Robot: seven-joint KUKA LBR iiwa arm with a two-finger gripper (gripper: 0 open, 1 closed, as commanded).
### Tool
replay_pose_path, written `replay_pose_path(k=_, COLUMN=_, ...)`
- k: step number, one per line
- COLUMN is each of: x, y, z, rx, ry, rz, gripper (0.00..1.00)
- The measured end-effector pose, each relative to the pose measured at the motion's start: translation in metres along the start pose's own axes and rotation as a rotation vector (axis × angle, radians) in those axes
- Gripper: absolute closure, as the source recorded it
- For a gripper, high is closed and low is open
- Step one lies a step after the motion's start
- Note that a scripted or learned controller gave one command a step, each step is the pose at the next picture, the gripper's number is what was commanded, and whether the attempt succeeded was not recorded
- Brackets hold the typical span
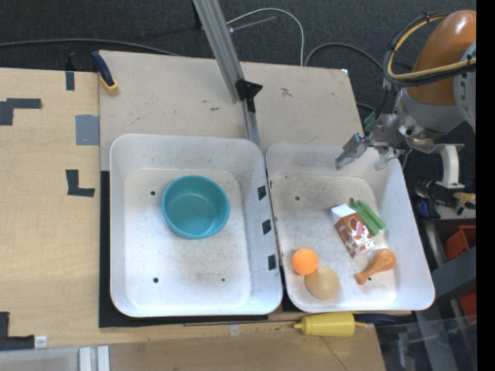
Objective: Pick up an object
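Right bin (410, 230): shallow white tray with rounded rims and a grey-speckled floor. Its far half is bare floor, and all contents crowd the near half, so the open room lies toward the back rim and the left wall. The bin touches the left bin (124, 230) along a shared middle ridge.

Gripper (363, 154): hangs over the far right corner of the right bin, above the rim, well apart from every object. Two grey fingers are spread, one pointing left toward the bin's back edge, with nothing between them. The grey arm, with its orange band (448, 45), rises off to the right.

Objects for picking, right bin:
- Orange ball (305, 261), smooth and round, just beside the left wall.
- Beige oval lump (322, 283), matte, touching the ball's near side and close to the front rim.
- Drumstick-shaped toy (377, 265), orange-brown and glossy, lying tilted near the right wall.
- Flat red-and-white packet (353, 232) (print too small to read), with a green stick-like piece (367, 216) against its far edge.

Left bin: one teal bowl (196, 205), round, upright, smooth plastic, set toward the far middle, with bare speckled floor around it.

Outside the bins: a yellow bottle (329, 325) lies on its side along the right bin's front rim.
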State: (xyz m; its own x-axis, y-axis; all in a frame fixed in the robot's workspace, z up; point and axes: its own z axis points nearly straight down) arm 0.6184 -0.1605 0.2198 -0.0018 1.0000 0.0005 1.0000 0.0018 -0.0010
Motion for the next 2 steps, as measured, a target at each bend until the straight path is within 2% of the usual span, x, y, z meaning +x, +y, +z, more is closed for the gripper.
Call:
replay_pose_path(k=1, x=0.0, y=0.0, z=0.0, rx=0.0, ry=0.0, rz=0.0, gripper=0.0)
replay_pose_path(k=2, x=0.005, y=-0.007, z=0.063, rx=0.007, ry=0.0, rz=0.0, gripper=0.0)
